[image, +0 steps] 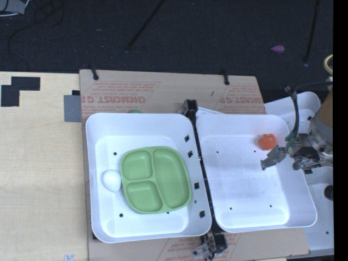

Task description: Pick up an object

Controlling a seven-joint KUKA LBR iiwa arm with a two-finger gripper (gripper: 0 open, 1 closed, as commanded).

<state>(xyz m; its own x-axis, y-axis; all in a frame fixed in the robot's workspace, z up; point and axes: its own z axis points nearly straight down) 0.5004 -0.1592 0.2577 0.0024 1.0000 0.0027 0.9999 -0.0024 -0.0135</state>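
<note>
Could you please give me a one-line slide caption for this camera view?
Gripper poised beside an orange ball in the right bin; a green tray fills the left.

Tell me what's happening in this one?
A robot arm reaches in from the right over the right bin. Its tool hovers just below a small orange ball near the bin's upper right corner, with nothing visibly held. The left bin holds a green divided plate with a white ball beside it.
</note>
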